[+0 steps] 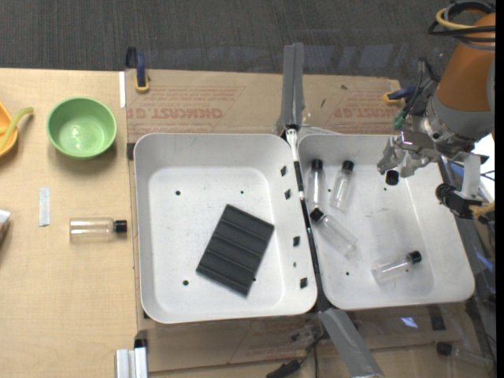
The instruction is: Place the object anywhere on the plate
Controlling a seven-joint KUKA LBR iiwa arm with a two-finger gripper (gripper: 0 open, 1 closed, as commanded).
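Note:
A black ribbed plate (235, 250) lies flat and turned at an angle in the left bin (157, 211). Several clear vials with black caps lie in the right bin (441, 242): two stand side by side near its left wall (316, 181) (342, 184), one rests slanted below them (335, 231), and one lies near the front right (394, 266). My gripper (396, 165) hangs over the upper right part of the right bin, to the right of the pair of vials and above the front-right one. A small dark tip shows just under it.
On the wooden table to the left sit a green bowl (82, 127), another clear vial (96, 227), a small white strip (44, 207) and an orange item (6, 128) at the edge. A metal rail (293, 85) runs behind the bins, with clamps on the cardboard.

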